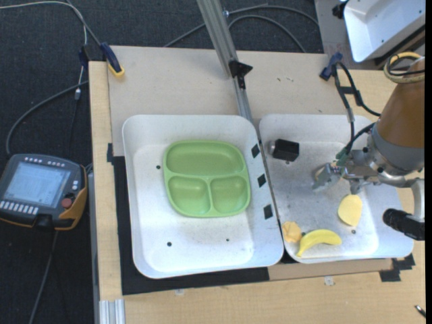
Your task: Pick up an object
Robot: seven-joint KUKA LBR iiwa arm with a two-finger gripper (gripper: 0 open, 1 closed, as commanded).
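The right bin (307,130) holds a yellow banana (318,240) near its front wall. A small orange-yellow piece (291,231) lies just left of the banana. A pale yellow, slice-shaped object (349,210) rests further right, and a black block (285,149) sits near the bin's back left. My gripper (329,175) hangs over the middle of this bin, above and slightly left of the pale slice and right of the black block. Nothing is visibly held in it.
The left bin (145,181) carries a green divided plate (206,178). A grey pole (219,29) slants down to the seam between the bins. A teach pendant (40,191) lies off the bench at left, and a black part (405,223) sticks in at the right edge.
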